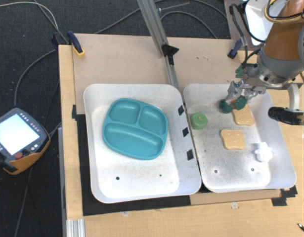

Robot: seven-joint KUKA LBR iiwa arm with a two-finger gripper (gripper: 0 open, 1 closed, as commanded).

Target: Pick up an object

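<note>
Right bin, upper centre-right of frame: the two-finger gripper (237, 98) sits low over a small dark-green and red toy piece (228, 104). Grip state: cannot tell. Tan toast-shaped piece (243, 116) just beside it; descend squarely, avoid nudging.

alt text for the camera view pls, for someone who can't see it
A grey and orange robot arm reaches in from the right, its gripper low over a dark green object in the right white bin, which also holds two tan pieces, a green piece and a white piece. The left bin holds a teal divided plate.
</note>
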